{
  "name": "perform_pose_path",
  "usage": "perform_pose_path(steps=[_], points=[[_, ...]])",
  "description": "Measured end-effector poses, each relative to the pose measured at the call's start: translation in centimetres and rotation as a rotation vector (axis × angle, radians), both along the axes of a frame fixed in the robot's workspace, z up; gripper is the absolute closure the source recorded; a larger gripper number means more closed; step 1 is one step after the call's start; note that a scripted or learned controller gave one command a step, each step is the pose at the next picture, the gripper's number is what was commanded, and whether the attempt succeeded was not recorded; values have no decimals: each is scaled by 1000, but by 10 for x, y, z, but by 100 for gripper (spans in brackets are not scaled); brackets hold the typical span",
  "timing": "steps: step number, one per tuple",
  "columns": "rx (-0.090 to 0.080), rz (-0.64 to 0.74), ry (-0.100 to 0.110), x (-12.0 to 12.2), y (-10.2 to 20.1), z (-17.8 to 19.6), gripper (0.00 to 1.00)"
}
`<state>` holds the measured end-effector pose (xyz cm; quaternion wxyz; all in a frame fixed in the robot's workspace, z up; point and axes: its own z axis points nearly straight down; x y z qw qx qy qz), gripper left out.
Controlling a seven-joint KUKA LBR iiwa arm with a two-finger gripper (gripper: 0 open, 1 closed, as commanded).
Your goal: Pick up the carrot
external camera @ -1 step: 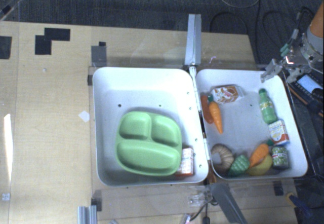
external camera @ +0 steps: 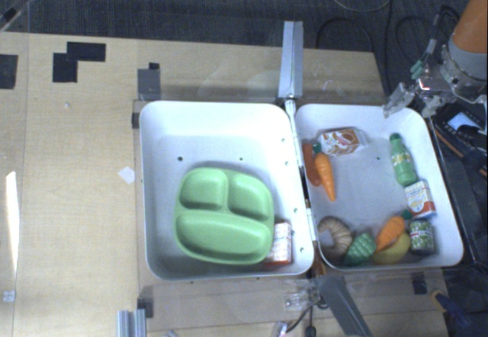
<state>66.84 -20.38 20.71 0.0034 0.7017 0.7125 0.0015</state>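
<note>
Carrot in the right bin, hard against its left wall near the divider. Tapered orange cone, smooth plastic look, green stub at the top. Long axis runs roughly up-down in the view, slightly slanted: thick end and stub toward the far side, tip toward the near side and a bit right.

Crowded on one side only. Darker orange-red piece squeezed between carrot and bin wall, touching or nearly so (cannot separate them cleanly). Flat printed packet just beyond the carrot's top end, near the stub. Open white floor to the carrot's right.

Rest of right bin: green bottle upright-ish along the right side, small labelled carton below it, small can in the near right corner. Near edge holds a tan coiled shell-like piece, a knobbly green item, a second smaller orange cone lying over a yellow fruit.

Left bin: moulded pale green divided tray, three compartments, rounded corners; small printed box wedged at its right edge.

Gripper outside the bin's far right corner, well apart from the carrot, nothing between the fingers. Finger gap: cannot tell, too small and cluttered.
</note>
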Motion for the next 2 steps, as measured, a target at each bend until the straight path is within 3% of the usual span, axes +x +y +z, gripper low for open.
perform_pose_path(steps=[1, 2], points=[[1, -105, -2, 0, 43, -119, 0], [-29, -16, -10, -37, 66, -115, 0]])
